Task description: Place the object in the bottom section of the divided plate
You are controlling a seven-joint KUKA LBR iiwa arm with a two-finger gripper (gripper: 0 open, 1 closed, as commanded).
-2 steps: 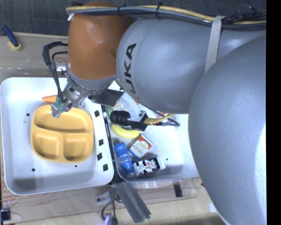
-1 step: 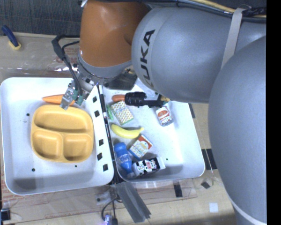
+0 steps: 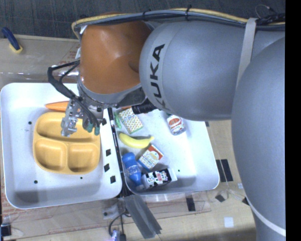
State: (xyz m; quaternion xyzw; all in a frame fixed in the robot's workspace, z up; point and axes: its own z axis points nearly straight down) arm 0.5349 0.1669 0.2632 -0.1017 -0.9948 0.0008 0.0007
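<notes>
Over the left bin (image 3: 15, 149), I see the yellow divided plate (image 3: 65, 147) lying flat, with one long section at its upper side and two smaller sections along its lower side. An orange carrot-like object (image 3: 57, 105) lies just beyond the plate's upper edge, on the bin floor, partly hidden under the arm. My claw (image 3: 72, 122) hangs above the plate's upper section, its metal fingers pointing down; I cannot tell whether they are spread or closed, and I see nothing between them. Teal-tipped parts sit just to its right, near the wall shared by the two bins.

Across that wall, the right bin (image 3: 200, 169) holds a banana (image 3: 135, 141), a green patterned packet (image 3: 130, 120), a small red-and-white tin (image 3: 176, 125), a blue bottle (image 3: 131, 167), an orange-and-white carton (image 3: 150, 158) and a black-and-white carton (image 3: 157, 177). Above everything, the grey arm (image 3: 200, 69) and its orange band (image 3: 113, 56) cover the bins' upper parts. Both bins rest on the wooden desk (image 3: 35, 59).
</notes>
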